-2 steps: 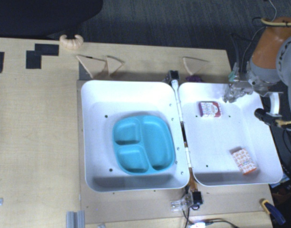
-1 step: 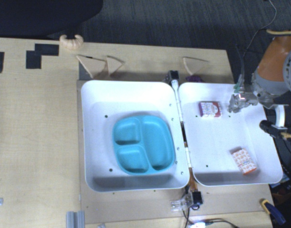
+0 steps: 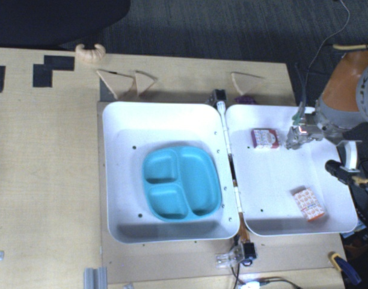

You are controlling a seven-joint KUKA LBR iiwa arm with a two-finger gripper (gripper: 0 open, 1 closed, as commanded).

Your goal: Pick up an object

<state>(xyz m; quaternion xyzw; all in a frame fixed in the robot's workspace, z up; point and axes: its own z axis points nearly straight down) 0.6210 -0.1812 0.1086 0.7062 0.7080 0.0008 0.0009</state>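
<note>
My gripper (image 3: 294,138) hangs over the back of the right bin (image 3: 274,185), just right of a small red and white packet (image 3: 264,138) that lies flat on the bin floor. Nothing shows between its fingers. A second red and white patterned packet (image 3: 308,203) lies near the bin's front right corner. The arm with its orange band (image 3: 343,89) comes in from the right edge.
The left bin (image 3: 121,161) holds a blue three-compartment tray (image 3: 181,182). A ridge (image 3: 229,161) divides the two bins. A purple thing (image 3: 245,100) peeks out behind the right bin's back rim. Cables and clips sit at the bench front.
</note>
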